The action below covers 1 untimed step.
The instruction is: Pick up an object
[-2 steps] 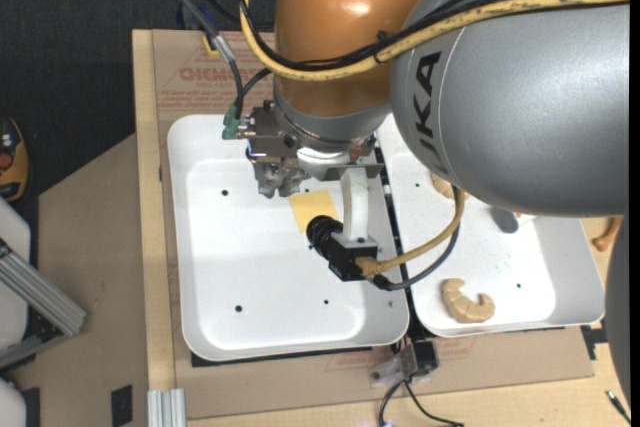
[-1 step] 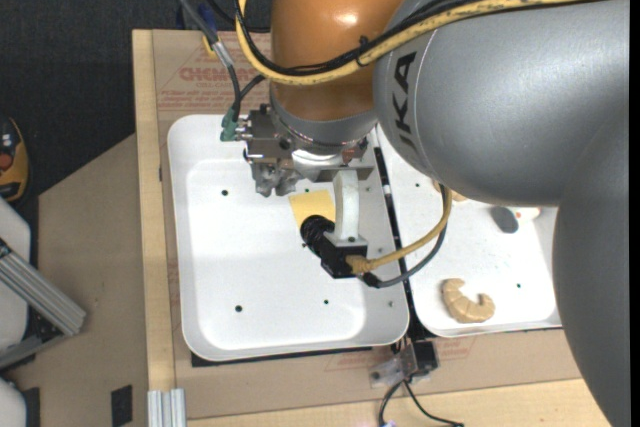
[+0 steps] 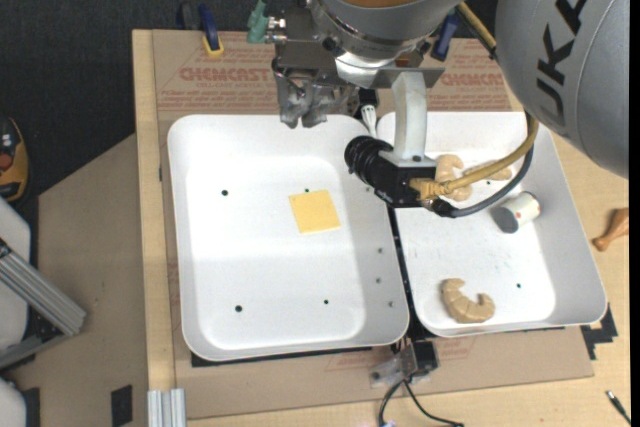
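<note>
The grey arm (image 3: 470,5) is reaching in from the right and hanging over the far edge of the two white bins, its orange band sitting high in the view. The tool (image 3: 305,105) is showing as dark metal parts just above the far rim of the left bin (image 3: 200,315); whether it is spread or pressed together cannot be told from this angle, and nothing is visibly sitting in it.

In the left bin, a flat yellow square (image 3: 315,212) is lying near the middle, apart from the tool and untouched. In the right bin (image 3: 570,300), a tan croissant-shaped piece (image 3: 467,301) is resting near the front edge, a small white cylinder (image 3: 518,210) is lying toward the right side, and another tan piece (image 3: 447,167) is sitting partly hidden behind a black cable and hose that are looping down from the arm. Both bins are resting on a cardboard sheet (image 3: 160,215) covering the surface.

As for the task, nothing appears to be lifted yet: every object is lying on a bin floor. Judging by its position, the tool is hovering nearest the left bin's far rim, so choosing a target, descending, closing and lifting are all seemingly left to do
</note>
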Available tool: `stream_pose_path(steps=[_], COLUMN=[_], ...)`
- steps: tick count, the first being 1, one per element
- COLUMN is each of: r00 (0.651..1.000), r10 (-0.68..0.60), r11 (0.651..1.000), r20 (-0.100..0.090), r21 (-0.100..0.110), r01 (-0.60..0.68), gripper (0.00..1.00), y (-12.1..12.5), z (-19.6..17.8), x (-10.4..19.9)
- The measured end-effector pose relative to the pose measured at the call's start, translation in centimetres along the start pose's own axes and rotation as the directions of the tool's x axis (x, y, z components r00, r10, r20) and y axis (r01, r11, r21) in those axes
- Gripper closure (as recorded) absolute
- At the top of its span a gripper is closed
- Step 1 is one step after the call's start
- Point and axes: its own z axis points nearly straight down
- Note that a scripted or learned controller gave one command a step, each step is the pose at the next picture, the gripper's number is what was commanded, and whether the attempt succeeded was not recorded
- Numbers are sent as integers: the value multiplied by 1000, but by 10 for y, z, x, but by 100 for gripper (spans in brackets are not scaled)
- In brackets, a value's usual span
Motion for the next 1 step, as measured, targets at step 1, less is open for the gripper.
stream_pose_path(steps=[1], r00=[1000], r10=[4], r11=[1000], r20=[14], r21=[30], r01=[-4], gripper=[100], y=[-33], z=[104], x=[-1])
